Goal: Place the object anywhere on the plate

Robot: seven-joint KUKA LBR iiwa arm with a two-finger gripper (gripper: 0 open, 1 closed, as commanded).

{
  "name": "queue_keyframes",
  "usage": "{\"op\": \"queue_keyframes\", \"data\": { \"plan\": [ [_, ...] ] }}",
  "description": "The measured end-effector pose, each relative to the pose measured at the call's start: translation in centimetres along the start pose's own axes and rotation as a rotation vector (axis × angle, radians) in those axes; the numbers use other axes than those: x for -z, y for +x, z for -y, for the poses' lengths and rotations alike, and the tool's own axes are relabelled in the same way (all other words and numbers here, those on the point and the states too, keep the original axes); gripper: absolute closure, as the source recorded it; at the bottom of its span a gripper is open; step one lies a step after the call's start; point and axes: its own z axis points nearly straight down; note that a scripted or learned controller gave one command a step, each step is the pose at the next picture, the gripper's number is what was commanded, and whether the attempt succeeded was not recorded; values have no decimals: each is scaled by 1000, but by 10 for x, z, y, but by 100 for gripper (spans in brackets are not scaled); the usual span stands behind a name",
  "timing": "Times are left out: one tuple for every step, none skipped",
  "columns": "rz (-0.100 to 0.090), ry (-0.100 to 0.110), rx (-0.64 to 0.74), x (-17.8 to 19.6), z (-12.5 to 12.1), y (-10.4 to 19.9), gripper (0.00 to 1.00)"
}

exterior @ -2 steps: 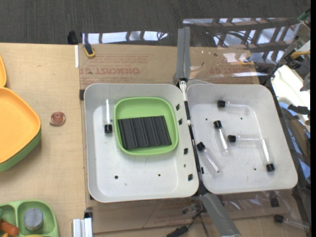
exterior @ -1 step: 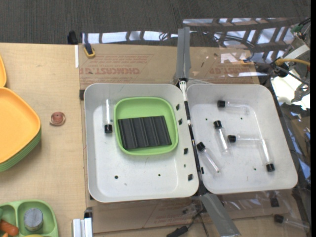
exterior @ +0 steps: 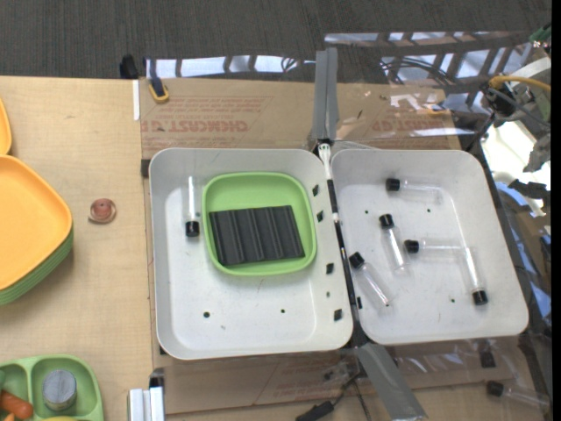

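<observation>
A green square plate (exterior: 257,191) sits in the left bin (exterior: 245,323), toward its upper middle. A dark ribbed rectangular piece (exterior: 257,234) lies flat on the plate, covering its lower half. A clear tube with a black cap (exterior: 191,207) lies on the bin floor just left of the plate. Several more clear black-capped tubes (exterior: 392,244) are scattered in the right bin (exterior: 438,323).
Orange plates (exterior: 26,226) are stacked at the left edge of the bench. A small red round object (exterior: 102,210) lies beside them. A green compartment tray (exterior: 44,388) sits at bottom left. Cardboard and cables lie behind and right of the bins.
</observation>
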Motion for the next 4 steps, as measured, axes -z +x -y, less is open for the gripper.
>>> {"op": "queue_keyframes", "data": {
  "plan": [
    [1, 1, -47, -11, 2, -7, 0],
    [1, -1, -56, -22, 0, 2, 0],
    [1, 0, -57, -22, 0, 2, 0],
    [1, 0, -57, -22, 0, 2, 0]
  ]
}}
